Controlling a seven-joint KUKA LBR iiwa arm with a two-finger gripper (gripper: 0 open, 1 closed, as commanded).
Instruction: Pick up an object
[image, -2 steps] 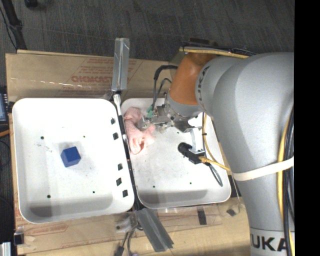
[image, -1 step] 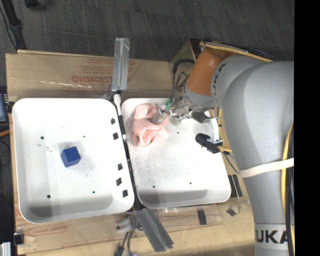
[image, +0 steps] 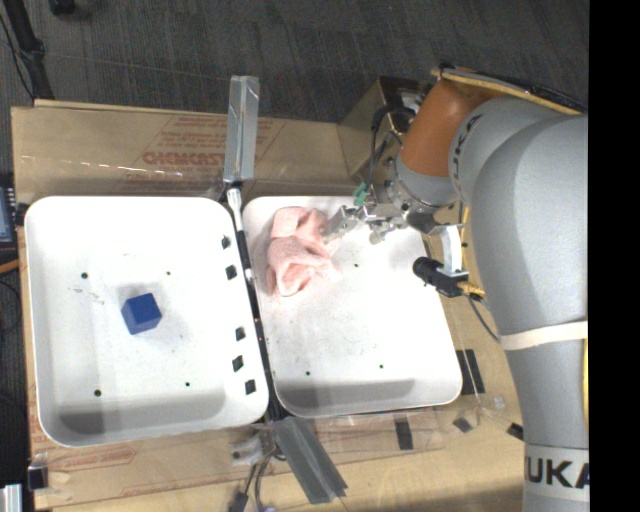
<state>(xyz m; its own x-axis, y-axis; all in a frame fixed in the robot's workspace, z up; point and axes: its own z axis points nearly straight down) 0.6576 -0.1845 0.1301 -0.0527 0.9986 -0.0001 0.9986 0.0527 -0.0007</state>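
Note:
A crumpled pink cloth-like object (image: 293, 250) lies in the right bin (image: 400, 350), near its back left corner. A small blue cube (image: 141, 312) sits on the floor of the left bin (image: 60, 260), left of its middle. My gripper (image: 362, 222) hangs over the back of the right bin, right beside the pink object's right edge and at about its height in the view. Whether it touches the pink object is unclear. Nothing shows lifted off the bin floor.
The grey arm with its orange band (image: 440, 130) fills the right side, reaching in over the right bin's back right corner. A black cable part (image: 440, 275) hangs over that bin's right edge. A metal divider (image: 240, 130) stands between the bins at the back.

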